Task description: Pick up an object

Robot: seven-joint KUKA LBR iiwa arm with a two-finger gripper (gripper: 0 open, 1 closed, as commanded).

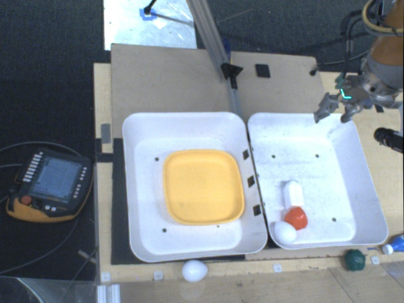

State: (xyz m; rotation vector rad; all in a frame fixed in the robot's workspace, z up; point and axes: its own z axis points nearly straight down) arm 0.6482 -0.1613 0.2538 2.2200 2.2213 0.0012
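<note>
In the right bin (pixel 315 169) three small things lie near the front edge: a white block (pixel 293 193), a red-orange ball (pixel 296 218) touching it, and a white egg-shaped piece (pixel 285 232) at the front left corner. My gripper (pixel 334 111) hangs over the bin's back right corner, fingers spread apart and nothing between them. It is well away from the objects, toward the rear.
The left bin (pixel 142 169) holds a yellow square plate (pixel 204 185). A white egg (pixel 194 271) and a dark green ball (pixel 355 260) lie on the bench in front of the bins. A slanted metal pole (pixel 211 27) crosses the back. A teach pendant (pixel 50 183) sits at far left.
</note>
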